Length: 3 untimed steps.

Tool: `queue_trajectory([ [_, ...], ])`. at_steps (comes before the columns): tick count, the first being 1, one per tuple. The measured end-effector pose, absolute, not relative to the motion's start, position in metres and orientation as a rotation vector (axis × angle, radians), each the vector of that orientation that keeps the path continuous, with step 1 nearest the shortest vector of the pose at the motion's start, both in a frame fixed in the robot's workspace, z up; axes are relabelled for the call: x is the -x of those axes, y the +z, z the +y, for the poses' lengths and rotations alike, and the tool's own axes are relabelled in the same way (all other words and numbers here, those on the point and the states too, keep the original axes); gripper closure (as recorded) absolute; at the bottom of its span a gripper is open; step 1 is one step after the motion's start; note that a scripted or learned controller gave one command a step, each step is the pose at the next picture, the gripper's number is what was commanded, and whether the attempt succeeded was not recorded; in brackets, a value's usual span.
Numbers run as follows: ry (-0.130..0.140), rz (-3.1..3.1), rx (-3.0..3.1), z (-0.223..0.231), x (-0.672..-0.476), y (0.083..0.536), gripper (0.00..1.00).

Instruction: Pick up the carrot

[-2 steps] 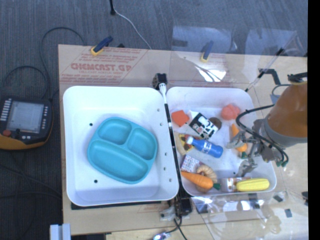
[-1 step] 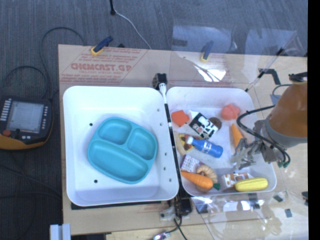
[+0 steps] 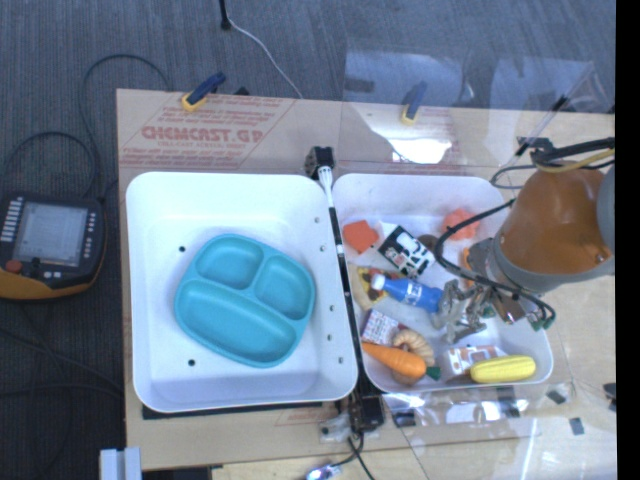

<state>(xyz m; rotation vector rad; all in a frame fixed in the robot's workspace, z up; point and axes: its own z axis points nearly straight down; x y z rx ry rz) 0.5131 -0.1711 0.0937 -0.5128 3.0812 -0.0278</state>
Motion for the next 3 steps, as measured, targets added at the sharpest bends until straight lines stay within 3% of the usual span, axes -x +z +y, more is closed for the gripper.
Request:
queue_trajectory([
  [1,-0.024,3.061,0.519,-0.166,-0.519,0.094,0.00],
  [2,0.001,3.029,0.801,-0.080,-0.507,0.200,0.00],
  [3,0.004,3.079,0.630,-0.156,-0.554,0.157,0.00],
])
